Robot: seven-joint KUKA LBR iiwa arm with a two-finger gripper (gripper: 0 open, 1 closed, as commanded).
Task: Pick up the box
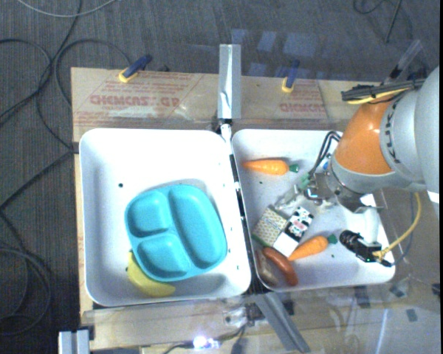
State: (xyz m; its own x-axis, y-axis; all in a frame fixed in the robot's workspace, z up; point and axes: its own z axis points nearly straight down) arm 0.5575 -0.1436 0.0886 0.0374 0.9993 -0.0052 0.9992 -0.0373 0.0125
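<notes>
Toward the bench's front right, inside the right bin (pixel 245 150), the box (pixel 282 226) lies slanted between two carrots. Its long axis runs diagonally, just below-left of the tool (pixel 308 188), whose opening I cannot tell.

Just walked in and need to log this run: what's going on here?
A KUKA arm reaches from the right into the right bin, its tool low just above the small patterned box. The box lies among two carrots and a brown sausage-like item. The left bin holds a blue divided plate over a banana.
</notes>
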